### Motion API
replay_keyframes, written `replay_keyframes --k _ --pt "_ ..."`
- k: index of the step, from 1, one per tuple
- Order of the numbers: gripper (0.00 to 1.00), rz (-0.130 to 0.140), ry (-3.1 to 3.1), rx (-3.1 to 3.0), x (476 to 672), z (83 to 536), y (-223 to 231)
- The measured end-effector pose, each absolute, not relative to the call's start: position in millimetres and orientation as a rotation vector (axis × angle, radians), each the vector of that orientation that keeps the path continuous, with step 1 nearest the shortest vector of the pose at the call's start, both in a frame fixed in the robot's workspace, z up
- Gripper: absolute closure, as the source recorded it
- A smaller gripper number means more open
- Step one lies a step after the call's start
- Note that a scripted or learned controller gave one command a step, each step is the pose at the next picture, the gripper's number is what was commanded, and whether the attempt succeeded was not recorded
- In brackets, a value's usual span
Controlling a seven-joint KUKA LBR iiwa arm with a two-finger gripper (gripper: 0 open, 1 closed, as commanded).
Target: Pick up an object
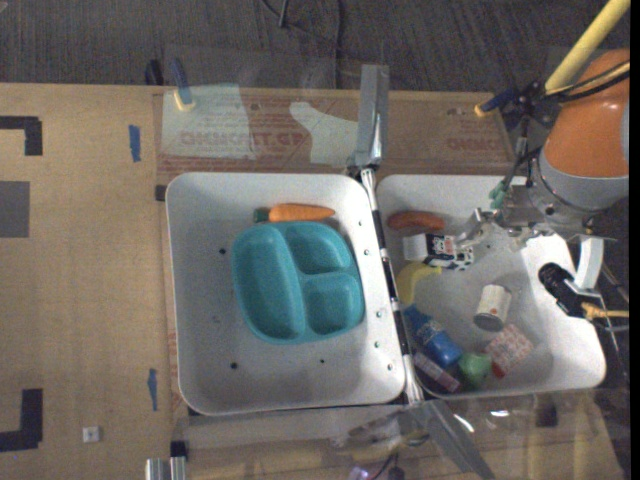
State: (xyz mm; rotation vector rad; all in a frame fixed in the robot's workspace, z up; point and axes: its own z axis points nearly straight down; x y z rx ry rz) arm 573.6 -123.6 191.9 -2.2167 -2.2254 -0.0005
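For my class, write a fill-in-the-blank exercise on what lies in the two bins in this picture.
1. The teal tray lies in the ____ bin.
2. The carrot lies just beyond the tray's far edge, and its colour is ____.
3. The white cup lies in the ____ bin.
4. The tray has ____ compartments.

Missing words: left; orange; right; three

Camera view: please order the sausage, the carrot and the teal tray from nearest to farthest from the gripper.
Measured from the gripper, over the right bin:
1. Sausage, in the right bin, just left of the gripper.
2. Carrot, in the left bin, at its far side, above the tray.
3. Teal tray, in the middle of the left bin. Its right edge comes close to the carrot's distance, so 2 and 3 are nearly tied.
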Motion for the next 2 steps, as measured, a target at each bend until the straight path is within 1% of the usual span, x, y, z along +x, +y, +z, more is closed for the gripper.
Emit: replay_keyframes --k 1,2 --pt "0.0 -0.001 -2.217 -2.23 555.8 339 -151" --pt "0.0 0.0 -2.169 -2.273 577.3 192 -81"
